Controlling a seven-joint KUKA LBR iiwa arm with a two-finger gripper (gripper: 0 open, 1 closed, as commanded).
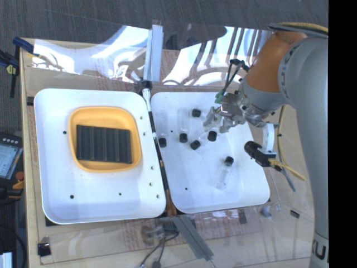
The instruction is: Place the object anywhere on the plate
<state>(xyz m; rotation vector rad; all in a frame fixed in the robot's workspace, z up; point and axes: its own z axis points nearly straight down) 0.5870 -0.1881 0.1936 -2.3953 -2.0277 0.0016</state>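
Note:
A yellow plate [104, 119] with a dark ribbed centre lies in the left bin [50, 188]. Several small black pieces are scattered in the right bin [245, 197], among them one at the upper middle [196, 113] and one [212, 135] just below the gripper. A clear vial with a black cap [225, 173] lies toward the bin's front. My gripper [216, 119] hangs low over the upper right part of the right bin, far from the plate. Nothing visible is held in it.
A raised divider [156, 149] separates the two bins. A black clip with cables [257, 152] hangs off the arm at the right bin's right side. A shiny sheet [111, 54] lies behind the bins.

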